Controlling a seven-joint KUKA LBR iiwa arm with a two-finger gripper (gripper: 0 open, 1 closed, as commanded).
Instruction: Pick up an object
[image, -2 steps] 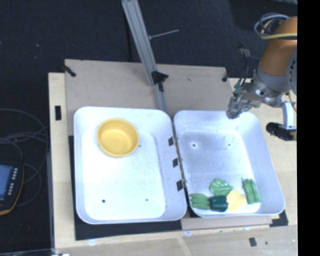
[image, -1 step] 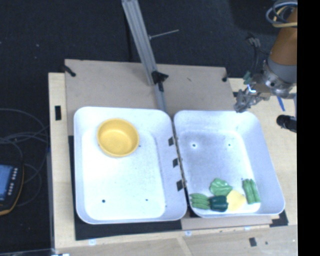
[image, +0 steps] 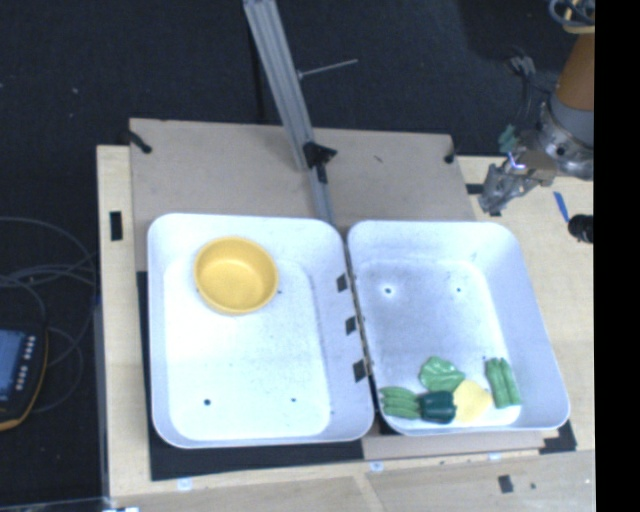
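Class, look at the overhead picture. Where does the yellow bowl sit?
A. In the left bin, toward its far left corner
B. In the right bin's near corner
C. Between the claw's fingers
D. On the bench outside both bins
A: the yellow bowl stands on the floor of the left bin, near its far left corner, well away from the claw.

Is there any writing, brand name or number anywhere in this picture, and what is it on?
No readable text anywhere.
The handheld device at the left edge has a bluish screen and small buttons, too blurred to read.
The yellow bowl, the two white bins and the green and yellow toys carry no visible markings.
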